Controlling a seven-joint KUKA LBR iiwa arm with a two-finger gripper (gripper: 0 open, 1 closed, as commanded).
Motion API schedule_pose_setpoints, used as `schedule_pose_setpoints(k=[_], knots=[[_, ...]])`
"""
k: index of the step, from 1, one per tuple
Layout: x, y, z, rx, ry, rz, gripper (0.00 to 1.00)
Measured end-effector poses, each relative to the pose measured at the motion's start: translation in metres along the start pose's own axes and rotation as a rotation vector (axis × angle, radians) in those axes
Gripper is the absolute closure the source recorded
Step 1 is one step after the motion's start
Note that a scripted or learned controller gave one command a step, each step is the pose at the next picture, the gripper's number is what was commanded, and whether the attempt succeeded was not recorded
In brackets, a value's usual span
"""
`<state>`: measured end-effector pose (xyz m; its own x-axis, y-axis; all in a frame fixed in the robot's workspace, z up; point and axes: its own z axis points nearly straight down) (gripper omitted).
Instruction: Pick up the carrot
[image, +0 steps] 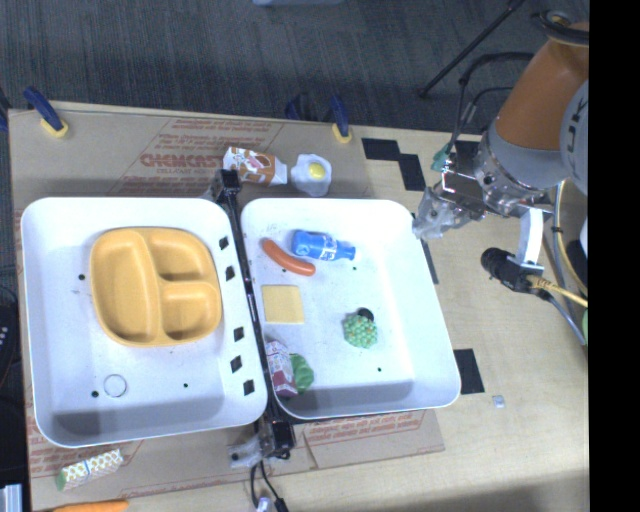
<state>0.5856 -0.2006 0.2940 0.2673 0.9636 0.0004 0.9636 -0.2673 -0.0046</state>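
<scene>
The claw hangs over the top right corner of the right bin, at the rim. It is small and blurred against the rim, so I cannot tell whether it is open or closed. Nothing shows in its grip, and it is well apart from the carrot.

The carrot lies flat in the upper left part of the right bin, at about 9 o'clock from the claw. It is orange-red with rounded ends. Its long axis runs from 10 o'clock to 4 o'clock; which end is the tip is hard to make out. A blue bottle lies just beside its lower end, at 2 o'clock, maybe touching. A yellow square lies near it at 6 o'clock.

The arm is cut off at the right.
</scene>
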Motion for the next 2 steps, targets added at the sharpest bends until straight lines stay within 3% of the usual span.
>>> schedule_pose_setpoints(k=[1, 2], knots=[[0.0, 0.01, 0.01, 0.0, -0.001, -0.369, 1.0], [-0.035, -0.086, 0.02, -0.001, -0.001, -0.664, 1.0]])
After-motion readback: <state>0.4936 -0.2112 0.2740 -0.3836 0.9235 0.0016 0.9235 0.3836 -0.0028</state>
